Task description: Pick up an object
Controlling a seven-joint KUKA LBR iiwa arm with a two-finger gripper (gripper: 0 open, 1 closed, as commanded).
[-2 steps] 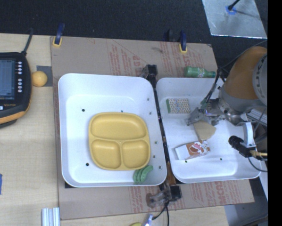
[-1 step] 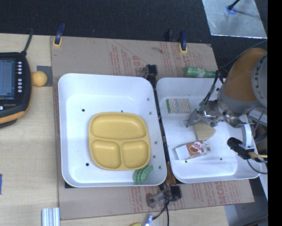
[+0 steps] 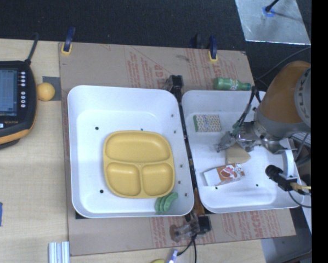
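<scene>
Reaching into the right bin (image 3: 208, 199) from the right, the tool (image 3: 230, 140) is seen low over its floor; its grip cannot be told. A tan wedge (image 3: 238, 155) lies just beside it, a carton (image 3: 224, 175) nearer, a speckled pad (image 3: 207, 123) farther left.

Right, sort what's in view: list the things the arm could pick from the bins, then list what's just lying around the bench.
For the pick:
gripper, low in the right bin
tan wedge
red-and-white packet
speckled card
yellow divided tray in the left bin
green piece

Lying about:
green bottle
handheld control pad
yellow ball
</scene>
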